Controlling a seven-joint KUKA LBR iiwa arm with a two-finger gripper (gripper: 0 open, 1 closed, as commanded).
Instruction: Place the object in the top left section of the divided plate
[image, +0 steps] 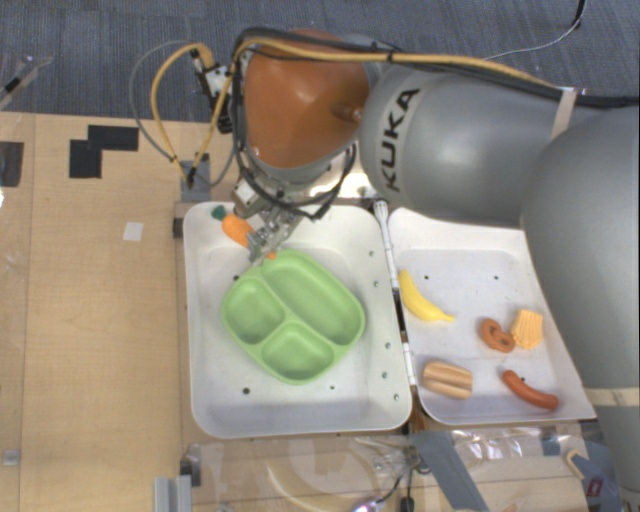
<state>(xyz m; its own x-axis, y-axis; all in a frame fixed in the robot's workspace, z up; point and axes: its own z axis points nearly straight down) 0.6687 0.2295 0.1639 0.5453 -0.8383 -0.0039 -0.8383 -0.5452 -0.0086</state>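
Note:
A green divided plate (293, 316) lies tilted in the left white bin (215, 400), with one long section and two smaller ones. My gripper (263, 243) hangs over the bin's top left, just above the plate's upper rim. An orange carrot with a green top (232, 226) lies right beside the gripper's tip, at the bin's back left corner; whether it is held is not visible. The arm's orange band and grey wrist hide the bin's back edge.
The right white bin (480, 270) holds a yellow banana (424, 302), a pretzel (494, 335), an orange waffle-like piece (528, 329), a hot dog bun (447, 379) and a sausage (529, 391). Yellow cables (165, 110) loop behind the left bin.

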